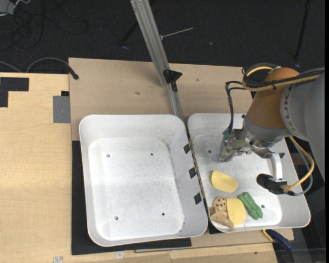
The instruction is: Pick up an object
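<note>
- Nearest the camera, at the front of the right bin (296,215): a tight cluster of objects. Tan spotted piece (220,210), yellow piece (235,210) and green piece (250,205) lie touching or nearly so, side by side.
- Just behind the cluster, apart from it: a pale yellow flat piece (224,181), lying alone on the bin floor.
- Left bin (98,130): white floor, a few small dark dots.
- Arm reaches in from the right, orange band above the wrist. Hand (228,149) sits low over the rear half of the right bin, behind the pale yellow flat piece and well apart from the front cluster.
- Hand state: cannot tell how wide it stands; nothing visible in its grip.
- Step in hand, by my reading: the approach, no pick yet made. All objects rest on the bin floor.
- Next move calls for: shifting toward the front of the bin. The lone piece looks the easier target, having room around it; the cluster risks catching a neighbour.
</note>
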Motion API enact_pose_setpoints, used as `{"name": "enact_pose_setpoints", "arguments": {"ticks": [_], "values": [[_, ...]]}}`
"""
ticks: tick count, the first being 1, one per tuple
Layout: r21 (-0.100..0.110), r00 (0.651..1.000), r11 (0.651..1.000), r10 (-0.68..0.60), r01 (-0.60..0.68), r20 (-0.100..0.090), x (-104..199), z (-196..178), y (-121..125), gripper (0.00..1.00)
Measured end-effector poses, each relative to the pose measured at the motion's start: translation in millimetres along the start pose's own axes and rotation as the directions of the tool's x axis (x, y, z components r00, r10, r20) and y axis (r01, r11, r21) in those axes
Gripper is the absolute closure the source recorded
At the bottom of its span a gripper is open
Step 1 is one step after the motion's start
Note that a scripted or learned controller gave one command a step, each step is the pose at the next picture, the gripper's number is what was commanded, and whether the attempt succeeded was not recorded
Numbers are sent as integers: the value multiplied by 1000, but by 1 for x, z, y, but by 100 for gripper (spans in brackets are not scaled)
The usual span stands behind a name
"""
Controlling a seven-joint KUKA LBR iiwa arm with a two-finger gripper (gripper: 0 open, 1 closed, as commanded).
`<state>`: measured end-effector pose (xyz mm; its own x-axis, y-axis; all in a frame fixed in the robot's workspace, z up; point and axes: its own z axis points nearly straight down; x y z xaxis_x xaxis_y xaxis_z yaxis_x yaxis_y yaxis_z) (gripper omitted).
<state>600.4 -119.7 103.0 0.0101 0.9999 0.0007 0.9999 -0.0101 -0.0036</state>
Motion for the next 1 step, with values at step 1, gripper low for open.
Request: {"name": "enact_pose_setpoints", "arguments": {"ticks": [1], "values": [[-6, 1000, 1000, -2, 2, 1, -4, -54, -9, 100]]}}
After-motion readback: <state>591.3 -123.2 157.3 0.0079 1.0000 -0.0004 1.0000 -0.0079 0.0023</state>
